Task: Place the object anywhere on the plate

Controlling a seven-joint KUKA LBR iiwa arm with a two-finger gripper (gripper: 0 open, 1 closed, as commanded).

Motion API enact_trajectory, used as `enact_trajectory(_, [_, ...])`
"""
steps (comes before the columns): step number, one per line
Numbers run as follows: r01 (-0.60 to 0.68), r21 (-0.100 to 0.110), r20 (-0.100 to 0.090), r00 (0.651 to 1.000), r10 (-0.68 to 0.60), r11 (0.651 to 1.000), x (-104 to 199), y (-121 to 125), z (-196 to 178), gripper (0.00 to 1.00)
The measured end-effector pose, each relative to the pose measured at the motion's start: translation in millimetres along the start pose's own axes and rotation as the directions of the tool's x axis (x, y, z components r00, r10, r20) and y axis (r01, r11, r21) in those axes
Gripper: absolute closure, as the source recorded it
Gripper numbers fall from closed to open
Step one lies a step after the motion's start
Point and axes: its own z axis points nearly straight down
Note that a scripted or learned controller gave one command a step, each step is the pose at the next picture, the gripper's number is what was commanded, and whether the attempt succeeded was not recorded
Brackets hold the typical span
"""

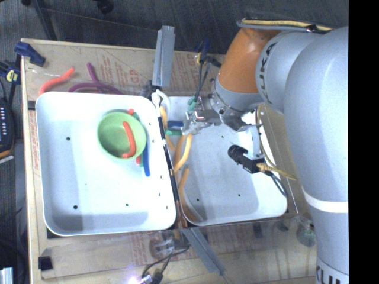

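2 white bins (89, 212), red object (127, 136) on green plate (112, 136).

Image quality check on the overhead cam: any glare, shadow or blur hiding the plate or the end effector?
Camera view: the green plate in the left bin is evenly lit and sharp enough, the orange piece on it distinct. The bin floor is bright, with soft shadow along its near wall. The arm bulks large and close over the right bin; the end effector is small and cluttered, its detail hard to read.
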Motion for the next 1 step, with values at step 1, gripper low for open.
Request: enact_trajectory(1, [0.07, -0.003, 0.003, 0.998, -0.07, 0.998, 73.6, 19.8, -92.8, 1.0])
